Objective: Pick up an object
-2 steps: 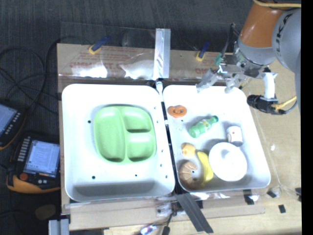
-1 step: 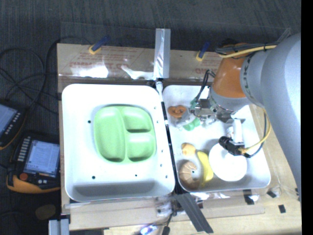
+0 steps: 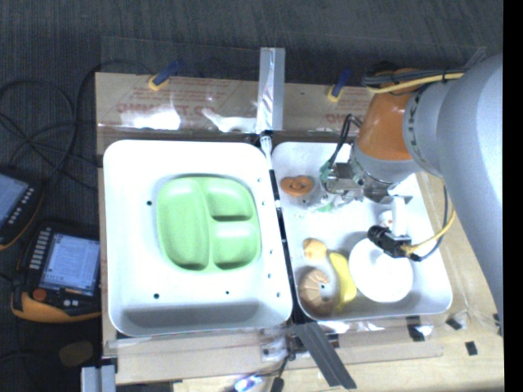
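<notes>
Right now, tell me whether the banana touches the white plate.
Touching: the camera view shows the banana lying against the white plate's left rim, no gap between.

It was a robotics lab: a plywood bench stood on dark carpet, two white bins were clamped at its rear edge, and a teach pendant with loose cables lay beyond the bench's left edge.
</notes>
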Controlling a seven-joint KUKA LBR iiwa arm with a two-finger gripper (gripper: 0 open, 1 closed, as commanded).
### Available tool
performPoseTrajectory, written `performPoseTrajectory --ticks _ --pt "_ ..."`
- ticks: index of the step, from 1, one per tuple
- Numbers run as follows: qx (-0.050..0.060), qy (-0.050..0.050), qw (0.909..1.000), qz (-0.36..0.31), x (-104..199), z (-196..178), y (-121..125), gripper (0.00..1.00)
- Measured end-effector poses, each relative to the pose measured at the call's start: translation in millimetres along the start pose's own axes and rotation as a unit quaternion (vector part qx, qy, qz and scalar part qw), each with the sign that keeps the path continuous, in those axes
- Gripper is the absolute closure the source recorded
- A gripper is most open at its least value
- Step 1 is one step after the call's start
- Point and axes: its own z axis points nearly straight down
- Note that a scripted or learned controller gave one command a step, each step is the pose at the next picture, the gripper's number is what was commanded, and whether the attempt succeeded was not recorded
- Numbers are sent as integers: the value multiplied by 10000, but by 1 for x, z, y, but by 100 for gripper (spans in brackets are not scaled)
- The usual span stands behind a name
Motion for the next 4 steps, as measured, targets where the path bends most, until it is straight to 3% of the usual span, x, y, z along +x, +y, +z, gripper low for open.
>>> performPoseTrajectory --ticks 1,2,3,4 --pt "-10 -23 9886 1504 76 -78 61 100" --pt "1 -22 9635 2677 33 -77 24 100" --pt "-3 -23 8977 4406 -12 -106 24 100" --pt "7 -15 8882 4595 -13 -104 -86 100"
